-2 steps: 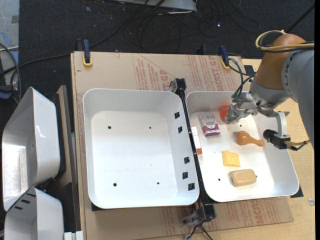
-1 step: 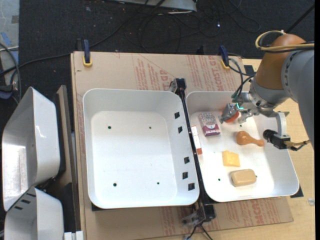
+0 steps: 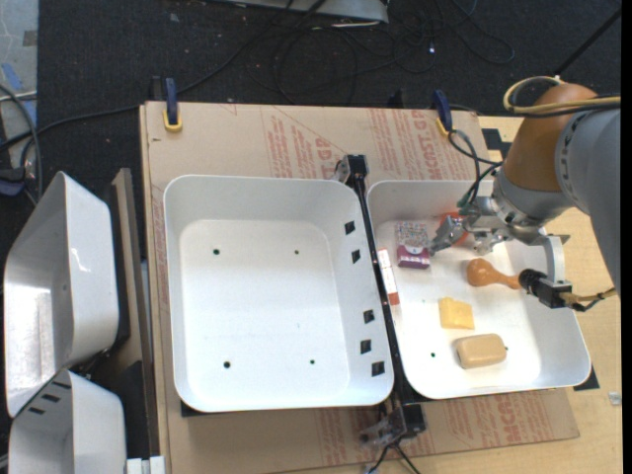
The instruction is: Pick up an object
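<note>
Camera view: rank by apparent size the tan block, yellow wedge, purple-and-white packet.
1. Tan rounded block, largest.
2. Purple-and-white packet and flat yellow wedge: look alike, so unranked.

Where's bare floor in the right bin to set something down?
Right bin: bare strip along the near wall, left of the tan block, below the yellow wedge. Crowded at the far end: purple packet, orange wooden piece, end effector.
</note>
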`<state>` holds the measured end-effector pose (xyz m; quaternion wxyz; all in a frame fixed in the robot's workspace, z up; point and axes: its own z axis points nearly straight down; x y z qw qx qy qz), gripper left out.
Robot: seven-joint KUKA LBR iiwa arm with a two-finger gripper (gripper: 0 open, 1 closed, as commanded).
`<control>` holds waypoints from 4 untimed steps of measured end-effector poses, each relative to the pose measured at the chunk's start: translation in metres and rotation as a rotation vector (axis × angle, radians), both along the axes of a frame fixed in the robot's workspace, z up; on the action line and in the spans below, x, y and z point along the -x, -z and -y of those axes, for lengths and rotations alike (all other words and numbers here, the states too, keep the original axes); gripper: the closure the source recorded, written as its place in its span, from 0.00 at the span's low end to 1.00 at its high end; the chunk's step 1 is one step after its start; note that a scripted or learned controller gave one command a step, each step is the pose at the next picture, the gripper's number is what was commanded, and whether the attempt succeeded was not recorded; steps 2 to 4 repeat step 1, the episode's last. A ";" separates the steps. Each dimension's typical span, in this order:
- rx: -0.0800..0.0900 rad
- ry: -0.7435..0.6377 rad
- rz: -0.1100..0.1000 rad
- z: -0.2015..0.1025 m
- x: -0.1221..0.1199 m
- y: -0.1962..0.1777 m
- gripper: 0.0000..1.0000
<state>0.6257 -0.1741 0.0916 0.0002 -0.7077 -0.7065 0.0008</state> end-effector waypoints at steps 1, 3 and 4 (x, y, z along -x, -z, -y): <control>-0.001 -0.004 0.001 -0.017 0.012 -0.001 0.00; -0.001 -0.004 0.001 -0.017 0.012 -0.001 0.00; -0.001 -0.004 0.001 -0.017 0.012 -0.001 0.00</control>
